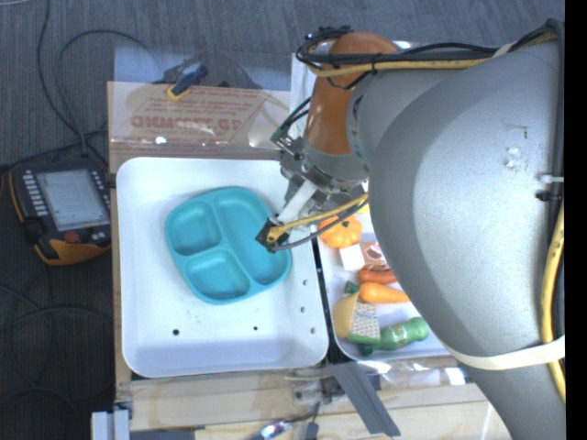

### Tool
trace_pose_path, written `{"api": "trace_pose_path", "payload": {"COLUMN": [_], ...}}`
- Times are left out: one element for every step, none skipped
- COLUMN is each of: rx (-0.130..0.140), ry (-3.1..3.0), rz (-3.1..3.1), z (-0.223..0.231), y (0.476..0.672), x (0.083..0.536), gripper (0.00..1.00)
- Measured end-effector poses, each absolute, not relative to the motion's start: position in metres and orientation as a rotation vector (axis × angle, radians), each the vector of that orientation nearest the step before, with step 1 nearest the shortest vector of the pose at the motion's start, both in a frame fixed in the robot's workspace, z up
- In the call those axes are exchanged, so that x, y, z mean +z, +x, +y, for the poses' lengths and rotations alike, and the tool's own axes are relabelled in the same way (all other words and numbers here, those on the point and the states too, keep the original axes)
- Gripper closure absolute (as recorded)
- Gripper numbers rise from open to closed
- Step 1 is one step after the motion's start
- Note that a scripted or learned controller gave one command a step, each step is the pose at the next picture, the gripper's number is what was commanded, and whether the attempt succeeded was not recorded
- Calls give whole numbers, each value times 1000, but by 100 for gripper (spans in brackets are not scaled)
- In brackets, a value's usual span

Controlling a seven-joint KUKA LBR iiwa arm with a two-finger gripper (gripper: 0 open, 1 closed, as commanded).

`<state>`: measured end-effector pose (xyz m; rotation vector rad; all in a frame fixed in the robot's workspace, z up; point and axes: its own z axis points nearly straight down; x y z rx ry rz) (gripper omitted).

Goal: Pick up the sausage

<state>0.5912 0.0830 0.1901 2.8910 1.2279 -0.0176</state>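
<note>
Step in hand: approach; the pick is not yet made. The gripper (301, 189) hangs over the seam between the bins, above the right edge of the blue divided plate (220, 246) in the left bin (147, 337). Open or closed: cannot tell. Nothing is seen held.

The sausage (374, 274), likely the red-brown piece, lies in the right bin (331, 287), between the orange fruit (341, 235) and the carrot (383, 293).

Next move calls for a shift over the right bin, then a descent onto the sausage.
</note>
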Motion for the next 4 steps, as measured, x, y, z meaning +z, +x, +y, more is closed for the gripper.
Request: {"api": "trace_pose_path", "payload": {"rx": [-10, -4, -9, -6], "ry": [2879, 2746, 2826, 2579], "rz": [1252, 1520, 1376, 1791], "z": [73, 25, 64, 71], "y": [592, 518, 526, 542], "x": [183, 399, 253, 327], "gripper": [100, 100, 100, 100]}}
